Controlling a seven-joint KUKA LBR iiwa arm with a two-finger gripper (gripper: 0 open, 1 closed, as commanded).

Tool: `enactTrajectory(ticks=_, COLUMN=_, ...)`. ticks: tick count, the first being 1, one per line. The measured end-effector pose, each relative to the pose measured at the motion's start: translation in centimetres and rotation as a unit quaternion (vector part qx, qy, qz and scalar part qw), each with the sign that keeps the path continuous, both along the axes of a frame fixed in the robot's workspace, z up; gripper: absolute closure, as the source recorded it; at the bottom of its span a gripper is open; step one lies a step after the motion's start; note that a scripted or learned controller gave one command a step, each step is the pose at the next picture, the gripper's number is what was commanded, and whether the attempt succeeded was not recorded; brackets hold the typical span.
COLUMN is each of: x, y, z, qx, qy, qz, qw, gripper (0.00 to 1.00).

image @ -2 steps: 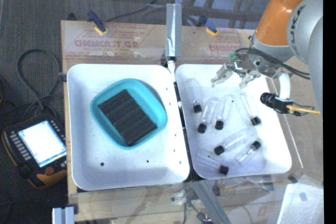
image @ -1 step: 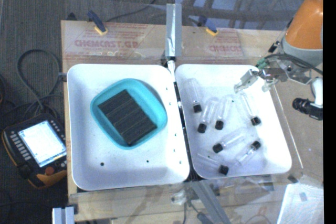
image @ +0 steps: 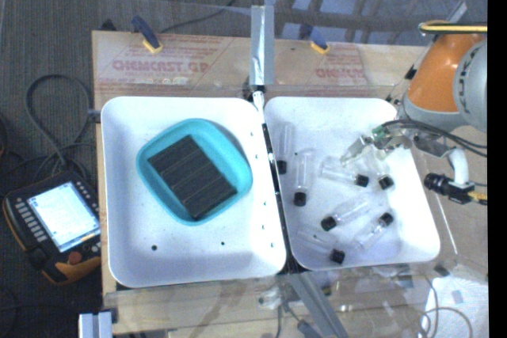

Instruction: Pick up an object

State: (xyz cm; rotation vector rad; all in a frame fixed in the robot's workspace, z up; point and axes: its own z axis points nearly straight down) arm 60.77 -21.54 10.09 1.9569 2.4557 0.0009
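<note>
Nearest me, along the lower edge of the right bin [image: 412, 249], I see small clear vials with black caps [image: 348, 214] scattered across its floor, one loose cap [image: 337, 256] close to the bottom rim. My gripper [image: 366, 145] sits in the upper right of that bin, near the top wall; I cannot tell its state. The arm [image: 451, 83] enters from the right edge. The left bin [image: 127, 249] holds a teal dish [image: 230, 146] with a dark ribbed pad [image: 192, 176] in it, white floor showing all around.
</note>
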Motion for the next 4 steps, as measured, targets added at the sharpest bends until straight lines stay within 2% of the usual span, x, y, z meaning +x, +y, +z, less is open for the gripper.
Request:
enactTrajectory(ticks=1, x=-5.0, y=-0.2, z=-0.8, qx=0.0017, qy=-0.008, qz=0.012, qw=0.9999, gripper=0.00)
enactTrajectory(ticks=2, x=-5.0, y=-0.3, z=0.1, qx=-0.0009, qy=-0.011, qz=0.011, qw=0.9999, gripper=1.00)
enactTrajectory(ticks=3, x=-1.0, y=8.5, z=8.2, qx=0.0004, qy=0.001, qz=0.000, qw=1.0000, gripper=1.00)
enactTrajectory(ticks=4, x=0.2, y=11.9, z=14.5, qx=0.0002, qy=0.000, qz=0.016, qw=0.9999, gripper=1.00)
